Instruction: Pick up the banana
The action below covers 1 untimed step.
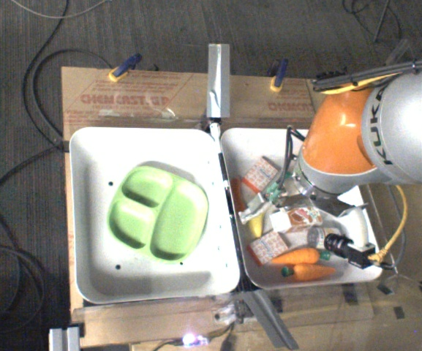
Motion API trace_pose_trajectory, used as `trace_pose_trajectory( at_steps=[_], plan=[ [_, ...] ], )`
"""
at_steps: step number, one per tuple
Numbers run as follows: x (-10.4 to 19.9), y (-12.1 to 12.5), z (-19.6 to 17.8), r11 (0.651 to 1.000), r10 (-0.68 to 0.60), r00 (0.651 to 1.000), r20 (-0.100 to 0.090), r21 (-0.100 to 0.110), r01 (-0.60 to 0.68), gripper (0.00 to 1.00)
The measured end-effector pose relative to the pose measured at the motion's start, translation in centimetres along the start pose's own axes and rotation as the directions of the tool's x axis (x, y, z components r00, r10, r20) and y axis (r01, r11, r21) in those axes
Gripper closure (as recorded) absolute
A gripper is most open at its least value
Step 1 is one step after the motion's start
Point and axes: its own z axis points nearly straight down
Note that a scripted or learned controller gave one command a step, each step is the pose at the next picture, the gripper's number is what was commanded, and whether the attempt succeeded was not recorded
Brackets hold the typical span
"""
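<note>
Two shallow white bins sit side by side on the desk (79, 115), seen from the one camera above. The left bin (86, 167) carries a green divided plate (159, 212), lying tilted and a little left of centre. The right bin (234, 152) is crowded: small printed boxes (260, 172), two carrots (298, 257) near its front wall, and other small packets that are hard to name.

The arm (364, 134), grey with its orange band, reaches in from the right and hangs over the middle of the right bin. Its wrist covers much of what lies below. The pincer (273, 196) points down and leftward into the clutter, and its tip looks close to the items, but I cannot tell how far it is parted, nor whether it has hold of anything.

A small patch of yellow (256, 227) shows just under the pincer, between the boxes, and this is most likely the banana, mostly hidden by the tool and its neighbours. It lies in the right bin, left of centre.

By my judgement the step in hand is the descent and closing on the fruit, not yet the lift. The next move calls for a firm close around the yellow piece alone, clear of the adjoining boxes, then a straight rise to show whether it comes away.
</note>
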Motion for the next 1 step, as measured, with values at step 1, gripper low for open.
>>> trace_pose_trajectory(
  at_steps=[1],
  plan=[
    [0.13, -0.03, -0.77, 1.0, -0.001, 1.0, -0.003, 0.003, 0.001, 1.0]
  ],
)
